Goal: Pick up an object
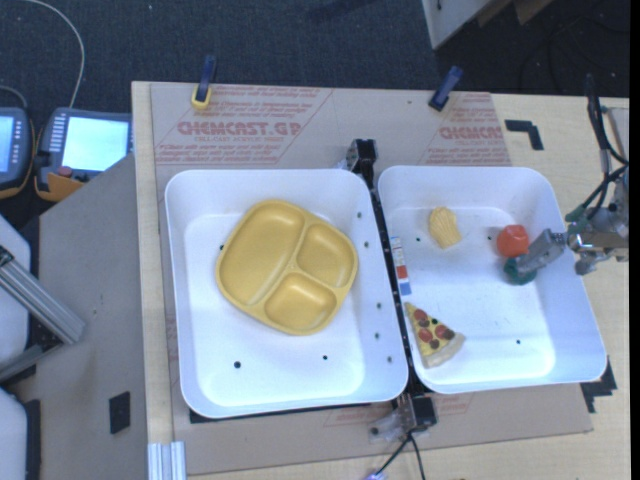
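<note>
In the right bin (560, 368) lie three toy foods: a small yellow piece (444, 227) near the back, a red fruit with a green base (513, 242) toward the right wall, and a pizza slice (433, 335) at the front left. My gripper (540, 252) reaches in over the bin's right wall, low and right beside the red fruit, its grey tip against the fruit's green base. Nothing is seen lifted off the bin floor.
The left bin (200, 368) holds a yellow divided plate (287, 265) near its middle. A black divider (385, 268) runs between the bins. Cables and gripper hardware (600, 230) hang over the right bin's right edge.
</note>
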Available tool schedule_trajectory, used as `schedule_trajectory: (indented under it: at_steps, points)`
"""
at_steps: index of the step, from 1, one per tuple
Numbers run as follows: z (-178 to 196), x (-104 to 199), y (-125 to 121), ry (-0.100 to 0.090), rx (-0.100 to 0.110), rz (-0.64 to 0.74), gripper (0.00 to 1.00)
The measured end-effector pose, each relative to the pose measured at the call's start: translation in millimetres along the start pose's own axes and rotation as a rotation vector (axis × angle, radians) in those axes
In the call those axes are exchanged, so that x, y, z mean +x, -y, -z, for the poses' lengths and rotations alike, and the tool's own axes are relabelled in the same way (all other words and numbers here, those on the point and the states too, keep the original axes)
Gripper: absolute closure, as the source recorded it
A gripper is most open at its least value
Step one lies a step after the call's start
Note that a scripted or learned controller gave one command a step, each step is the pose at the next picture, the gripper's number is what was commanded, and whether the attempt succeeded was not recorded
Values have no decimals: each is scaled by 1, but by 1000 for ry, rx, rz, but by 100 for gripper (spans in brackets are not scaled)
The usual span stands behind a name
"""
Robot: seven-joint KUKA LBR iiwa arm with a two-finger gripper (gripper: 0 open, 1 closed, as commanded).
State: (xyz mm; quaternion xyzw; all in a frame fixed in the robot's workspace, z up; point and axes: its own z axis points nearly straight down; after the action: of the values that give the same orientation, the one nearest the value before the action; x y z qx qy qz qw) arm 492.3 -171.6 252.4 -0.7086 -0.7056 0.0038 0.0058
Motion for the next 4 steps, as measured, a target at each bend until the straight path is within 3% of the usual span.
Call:
schedule_trajectory:
  at_steps: [1,4]
  points:
    - [7,1,-2,3,-14,4,0]
    - [-148,6,-15,0,-8,4,0]
